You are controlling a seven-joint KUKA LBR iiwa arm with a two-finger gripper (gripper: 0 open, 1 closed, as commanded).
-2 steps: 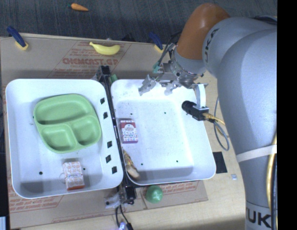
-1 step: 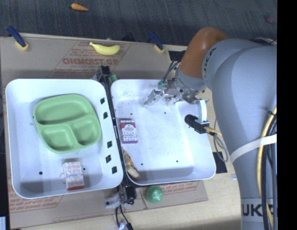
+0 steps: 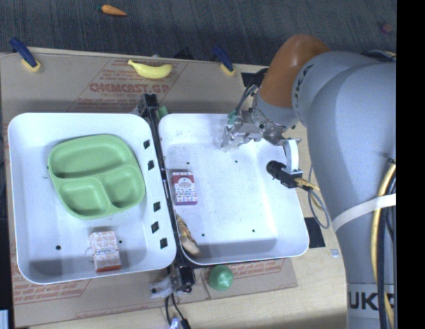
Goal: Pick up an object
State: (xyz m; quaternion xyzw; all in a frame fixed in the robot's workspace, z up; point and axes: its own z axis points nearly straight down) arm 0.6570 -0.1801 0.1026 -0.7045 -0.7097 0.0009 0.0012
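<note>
Reaching in from the right, the grey arm [image 3: 349, 129] with its orange band [image 3: 291, 60] fills much of that side, and its tool [image 3: 234, 137] hangs over the far part of the right bin [image 3: 267, 232]. Whether the tool is apart or together cannot be told from this slant; nothing shows between its tips.

Both bins sit side by side on a cardboard sheet [image 3: 103, 88] laid over the worktop [image 3: 322, 300]. In the left bin [image 3: 20, 184], a green divided tray [image 3: 96, 175] lies across the middle, and a small red-and-white carton [image 3: 105, 250] lies near the front wall, apart from the tray.

On the right bin's floor, a red box [image 3: 184, 188] lies close to the left wall, well apart from the tool. Toward the front left corner, a tan object [image 3: 186, 238] lies against the wall; its kind is unclear.

Outside the bins, a yellow banana [image 3: 150, 68] lies on the cardboard beyond the far edge, a green ball [image 3: 221, 277] rests just in front of the right bin, and blue clamps [image 3: 25, 53] grip the cardboard's far edge. On the dark floor beyond, a small orange item [image 3: 114, 9] lies alone.
</note>
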